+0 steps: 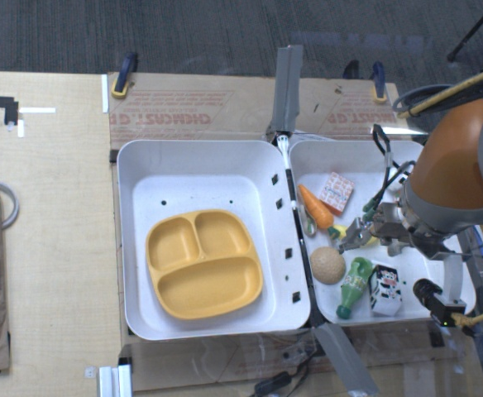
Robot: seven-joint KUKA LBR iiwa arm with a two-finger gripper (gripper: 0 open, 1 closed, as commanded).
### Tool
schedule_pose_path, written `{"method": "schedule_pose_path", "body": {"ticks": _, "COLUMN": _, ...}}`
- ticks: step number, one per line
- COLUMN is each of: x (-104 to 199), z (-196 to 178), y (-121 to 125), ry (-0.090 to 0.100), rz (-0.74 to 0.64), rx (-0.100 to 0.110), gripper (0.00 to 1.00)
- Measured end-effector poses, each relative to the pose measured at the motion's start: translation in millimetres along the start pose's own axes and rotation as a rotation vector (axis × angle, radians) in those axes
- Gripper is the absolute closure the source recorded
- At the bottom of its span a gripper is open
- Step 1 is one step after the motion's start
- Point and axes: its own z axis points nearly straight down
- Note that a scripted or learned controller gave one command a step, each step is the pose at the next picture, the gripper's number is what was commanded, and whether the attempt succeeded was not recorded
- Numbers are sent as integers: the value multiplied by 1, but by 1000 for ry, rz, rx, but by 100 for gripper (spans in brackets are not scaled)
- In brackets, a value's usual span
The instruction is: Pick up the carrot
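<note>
Two white bins sat side by side on the surface; the carrot [315, 207] lay in the right bin [365, 150], close to its left wall, slanting with its tip toward the upper left and its green stub near a small pale item below it; the claw [359, 231] hung low just right of that lower end, apart from the carrot, nothing visible between its fingers, and how wide it stood could not be told. The step in hand looked like the approach, not yet a grasp; the next move probably called for shifting left over the carrot's middle, turning across its slant, and avoiding the round tan ball [327, 265] and green bottle [353, 284] nearby.
</note>
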Motion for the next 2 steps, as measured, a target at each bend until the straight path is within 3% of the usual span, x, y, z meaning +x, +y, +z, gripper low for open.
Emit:
{"method": "schedule_pose_path", "body": {"ticks": 1, "x": 13, "z": 0, "y": 50, "ry": -1, "rz": -381, "rx": -1, "gripper": 0}}
{"method": "schedule_pose_path", "body": {"ticks": 2, "x": 18, "z": 0, "y": -2, "ry": 1, "rz": -775, "rx": 1, "gripper": 0}}
